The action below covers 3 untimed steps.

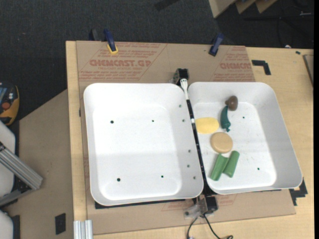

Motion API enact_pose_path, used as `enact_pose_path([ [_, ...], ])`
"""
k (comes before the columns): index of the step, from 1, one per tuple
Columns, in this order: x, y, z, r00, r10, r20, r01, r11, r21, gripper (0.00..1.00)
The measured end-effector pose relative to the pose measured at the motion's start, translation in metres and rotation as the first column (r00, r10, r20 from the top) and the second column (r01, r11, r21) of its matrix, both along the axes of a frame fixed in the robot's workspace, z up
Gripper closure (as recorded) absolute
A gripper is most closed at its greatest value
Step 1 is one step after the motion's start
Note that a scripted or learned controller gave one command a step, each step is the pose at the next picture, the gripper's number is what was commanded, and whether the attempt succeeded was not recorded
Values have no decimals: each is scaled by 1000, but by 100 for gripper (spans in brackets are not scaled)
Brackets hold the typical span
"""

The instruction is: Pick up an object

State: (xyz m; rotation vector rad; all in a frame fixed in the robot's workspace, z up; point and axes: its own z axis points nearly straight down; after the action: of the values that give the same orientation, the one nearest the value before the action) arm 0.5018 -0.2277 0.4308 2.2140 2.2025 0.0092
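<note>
The right bin (279,133) holds several small objects near its left side. A brown rounded piece (231,102) lies at the top, with a dark teal curved piece (225,118) just below it. A yellow lump (207,125) sits against the bin's left wall. Below it lies a tan round disc (221,143). Two green cylinders (224,165) lie side by side at the bottom, tilted.
The left bin (134,138) stands beside the right one, joined along a black divider (192,128). Both rest on a cardboard sheet (149,59) held by a yellow and blue clamp (109,41) and a blue clamp (216,44) at the back.
</note>
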Motion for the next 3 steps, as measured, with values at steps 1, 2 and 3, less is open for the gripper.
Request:
enact_pose_path([
  [1, 3, 3, 1, 1000, 6, -11, -6, 1000, 4, 100],
  [2, -5, 61, 33, 1000, 11, -10, -11, 1000, 7, 100],
  [3, -21, 108, 83, 1000, 9, -10, -9, 1000, 7, 100],
])
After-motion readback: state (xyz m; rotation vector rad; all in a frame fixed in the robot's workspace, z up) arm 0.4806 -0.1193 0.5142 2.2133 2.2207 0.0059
